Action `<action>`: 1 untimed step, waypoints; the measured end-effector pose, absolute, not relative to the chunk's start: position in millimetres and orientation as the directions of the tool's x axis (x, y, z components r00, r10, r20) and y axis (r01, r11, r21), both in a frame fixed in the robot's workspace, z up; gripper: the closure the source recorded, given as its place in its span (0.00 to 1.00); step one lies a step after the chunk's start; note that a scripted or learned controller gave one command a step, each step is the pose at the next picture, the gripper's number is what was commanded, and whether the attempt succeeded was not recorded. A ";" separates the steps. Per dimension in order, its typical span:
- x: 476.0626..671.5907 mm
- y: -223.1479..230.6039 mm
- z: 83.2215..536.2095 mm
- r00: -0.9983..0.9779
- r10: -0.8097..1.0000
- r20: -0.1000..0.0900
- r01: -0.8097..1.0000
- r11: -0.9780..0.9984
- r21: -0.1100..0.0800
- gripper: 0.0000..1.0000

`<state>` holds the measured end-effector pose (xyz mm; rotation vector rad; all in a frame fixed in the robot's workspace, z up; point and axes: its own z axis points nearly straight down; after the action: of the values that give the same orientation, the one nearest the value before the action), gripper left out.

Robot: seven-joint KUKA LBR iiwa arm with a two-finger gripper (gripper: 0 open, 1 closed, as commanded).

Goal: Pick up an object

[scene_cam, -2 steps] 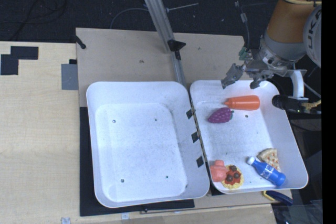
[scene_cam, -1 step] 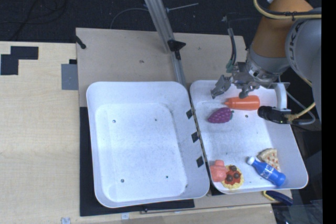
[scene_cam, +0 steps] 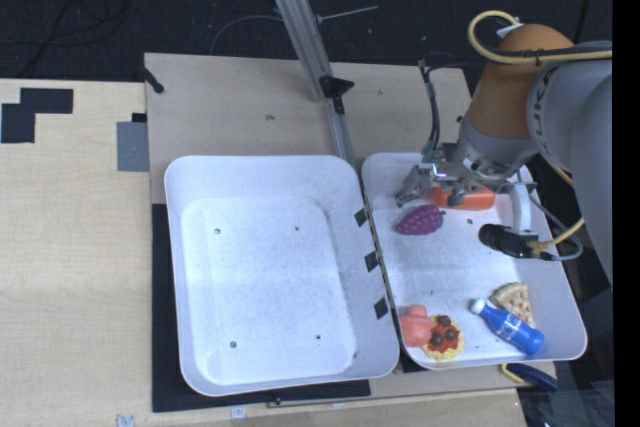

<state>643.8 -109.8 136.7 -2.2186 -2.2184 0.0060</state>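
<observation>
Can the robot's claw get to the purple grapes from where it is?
Probably yes. The gripper hovers just above the purple grapes near the back of the right bin, and nothing lies over them. The orange piece sits beside them, close to the gripper.

We see two white bins side by side, the left bin [scene_cam: 265,265] bare, the right bin [scene_cam: 450,265] with a purple toy [scene_cam: 419,220] under the gripper [scene_cam: 425,187], perhaps grapes, a blue bottle [scene_cam: 509,326] near the front corner.
</observation>
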 end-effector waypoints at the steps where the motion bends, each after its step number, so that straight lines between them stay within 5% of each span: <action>1: 642.9 -109.2 89.3 0.000 1.000 0.000 1.000 0.000 -0.003 0.00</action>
<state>642.9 -109.2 89.3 -2.2192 -2.2200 0.0035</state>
